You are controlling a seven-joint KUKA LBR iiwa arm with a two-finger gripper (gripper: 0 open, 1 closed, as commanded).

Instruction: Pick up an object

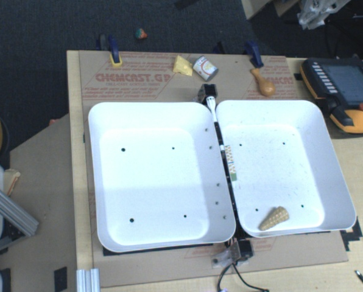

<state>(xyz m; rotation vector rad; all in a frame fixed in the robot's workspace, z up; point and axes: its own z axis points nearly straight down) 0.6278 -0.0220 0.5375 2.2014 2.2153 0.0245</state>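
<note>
A tan waffle-cone-shaped object (273, 218) lies on its side near the front edge of the right bin (327, 163), its tip pointing front-left. The left bin (102, 163) shows bare white floor with a few dark dots. My gripper (317, 8) hangs at the top right of the camera view, far behind the bins and well away from the cone, with nothing seen in it.
On the bench behind the bins lie a yellow wedge (182, 66), a small box (204, 68) and a wooden pear-shaped piece (264, 84). Blue clamps (113, 48) grip the back edge. A teach pendant (343, 90) rests at the right.
</note>
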